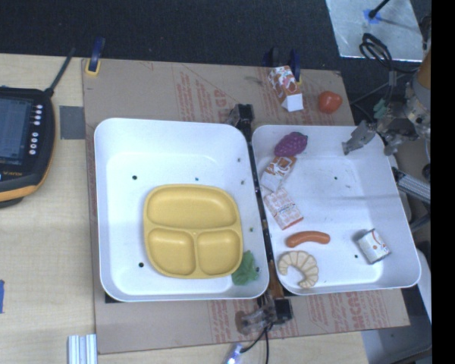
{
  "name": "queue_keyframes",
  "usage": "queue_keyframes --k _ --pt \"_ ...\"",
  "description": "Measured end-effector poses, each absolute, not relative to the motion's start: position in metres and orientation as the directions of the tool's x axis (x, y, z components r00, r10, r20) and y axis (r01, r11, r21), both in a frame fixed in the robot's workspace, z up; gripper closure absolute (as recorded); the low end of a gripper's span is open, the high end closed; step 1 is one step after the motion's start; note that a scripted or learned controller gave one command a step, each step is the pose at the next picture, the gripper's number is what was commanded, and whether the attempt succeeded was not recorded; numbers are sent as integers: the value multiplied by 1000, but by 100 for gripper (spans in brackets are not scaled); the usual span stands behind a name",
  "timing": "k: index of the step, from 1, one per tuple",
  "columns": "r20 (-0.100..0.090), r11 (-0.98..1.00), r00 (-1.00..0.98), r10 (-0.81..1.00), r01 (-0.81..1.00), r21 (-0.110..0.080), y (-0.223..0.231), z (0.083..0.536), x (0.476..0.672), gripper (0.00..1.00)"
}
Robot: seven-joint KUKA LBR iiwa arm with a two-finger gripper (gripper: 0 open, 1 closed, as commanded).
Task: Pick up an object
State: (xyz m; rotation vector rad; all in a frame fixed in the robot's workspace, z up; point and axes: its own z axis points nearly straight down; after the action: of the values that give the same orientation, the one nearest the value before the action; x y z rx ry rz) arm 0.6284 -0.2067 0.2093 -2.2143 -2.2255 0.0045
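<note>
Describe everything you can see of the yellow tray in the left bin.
The yellow tray looks like smooth plastic with rounded corners. It has three compartments: one wide one at the far side, two smaller ones nearer the camera. It lies flat, right way up, on the floor of the left bin, toward the near side. A green broccoli piece touches its near right corner.

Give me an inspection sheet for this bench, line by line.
Surface: cardboard sheet under two white bins.
Job's things: right bin holds purple grapes, two packets, sausage, croissant, can; left bin holds yellow tray, green broccoli.
Clutter: carton and tomato outside the bins.
Grippers: gripper above right bin's far right corner, jaws unclear.
Cables: at near edge.
Surroundings: pendant at left.
</note>
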Motion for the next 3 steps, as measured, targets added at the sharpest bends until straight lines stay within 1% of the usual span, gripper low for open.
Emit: queue_keyframes --k 1,2,3 --pt "2 6 -6 1000 1000 -10 -166 89 654 0" --pt "0 8 -8 1000 1000 -6 -102 91 581 0" --pt "1 7 -7 1000 999 -34 -97 91 647 0"
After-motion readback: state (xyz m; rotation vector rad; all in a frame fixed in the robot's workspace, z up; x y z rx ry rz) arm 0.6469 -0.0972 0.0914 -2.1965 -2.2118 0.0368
